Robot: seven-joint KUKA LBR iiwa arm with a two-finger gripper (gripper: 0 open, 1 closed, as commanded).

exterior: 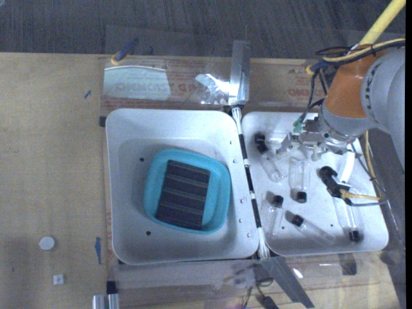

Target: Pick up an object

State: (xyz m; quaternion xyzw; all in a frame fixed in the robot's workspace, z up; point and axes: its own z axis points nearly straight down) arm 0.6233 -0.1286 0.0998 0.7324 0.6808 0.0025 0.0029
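Nearest you, clear black-capped vials (297,188) lie scattered in the right bin (373,237), hard to separate against white. Just beside them, the end effector (313,140) hovers; its grip you cannot tell.

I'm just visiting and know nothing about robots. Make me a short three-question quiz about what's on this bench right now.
1. True or false: the turquoise tray with the dark ribbed insert lies in the right bin.
2. Which bin is the gripper over?
A. the left bin
B. the right bin
C. neither
3. Fill in: the band above the arm's wrist is coloured ____.

Key
1. False. The tray is in the left bin.
2. B. The gripper is over the right bin's upper part, among small clear vials with black caps.
3. Orange.
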